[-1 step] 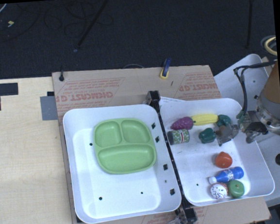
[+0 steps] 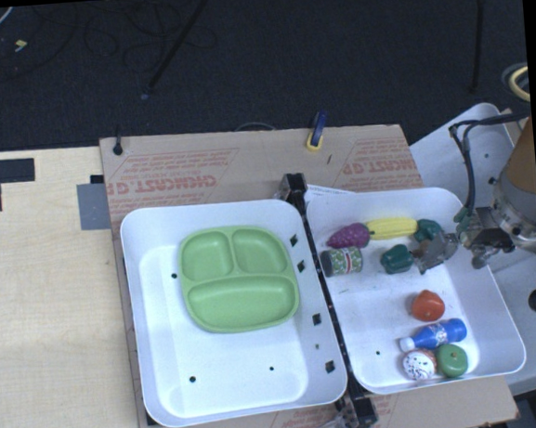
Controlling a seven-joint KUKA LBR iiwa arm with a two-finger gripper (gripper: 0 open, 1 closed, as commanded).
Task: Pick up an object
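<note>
1. Camera view looks down on two white bins side by side on the worktop point(image 2: 52, 302); the hand point(image 2: 462, 243) sits low over the right bin point(image 2: 502, 328), near its right wall.
2. You cannot tell from this view whether the hand is apart or together, and nothing can be seen clamped in it.
3. Treat the dark green toy point(image 2: 396, 259) as the likely target. It lies just beside the hand, toward the middle of the right bin.
4. Expect this toy to be light, stiff and smooth, probably moulded plastic. Judge it liable to slip or roll under an off-centre pinch.
5. Take hold across its narrow width, at mid-body, with the hand coming straight down.
6. Note its look: small, rounded, deep green, slightly glossy. A second teal-green piece point(image 2: 429, 231) lies near it.
7. Avoid crowding the neighbours: a yellow corn cob point(image 2: 391, 227) and a purple bunch of grapes point(image 2: 347, 237) above, and a small can point(image 2: 342, 261) to one side.
8. Disregard the green divided plate point(image 2: 238, 278) in the left bin point(image 2: 161, 376).
</note>
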